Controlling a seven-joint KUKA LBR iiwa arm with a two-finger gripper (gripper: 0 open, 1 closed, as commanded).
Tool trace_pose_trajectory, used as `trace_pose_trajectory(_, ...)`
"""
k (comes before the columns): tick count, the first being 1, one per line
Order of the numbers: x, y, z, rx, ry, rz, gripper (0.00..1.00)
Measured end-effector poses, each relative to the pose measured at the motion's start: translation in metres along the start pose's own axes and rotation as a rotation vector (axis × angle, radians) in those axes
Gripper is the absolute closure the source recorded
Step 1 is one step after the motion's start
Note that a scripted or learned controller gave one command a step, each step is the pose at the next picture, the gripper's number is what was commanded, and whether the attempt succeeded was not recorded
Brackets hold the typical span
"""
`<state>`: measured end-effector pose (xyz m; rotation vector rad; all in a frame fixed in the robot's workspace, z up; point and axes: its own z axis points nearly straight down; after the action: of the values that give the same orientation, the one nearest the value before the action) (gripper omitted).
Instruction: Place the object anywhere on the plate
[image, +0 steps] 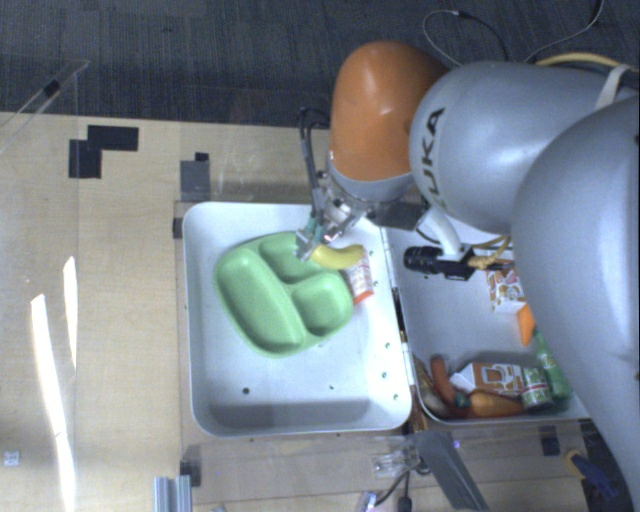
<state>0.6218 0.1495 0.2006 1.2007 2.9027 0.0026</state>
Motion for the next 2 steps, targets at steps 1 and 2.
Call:
trace_pose_trajectory(1,-0.039,-0.051,-0.059,-0.001,-0.002,-0.058,1.00)
trace_pose_trajectory(2,0.050,-0.028,0.011,0.002,0.002,-0.112,1.00)
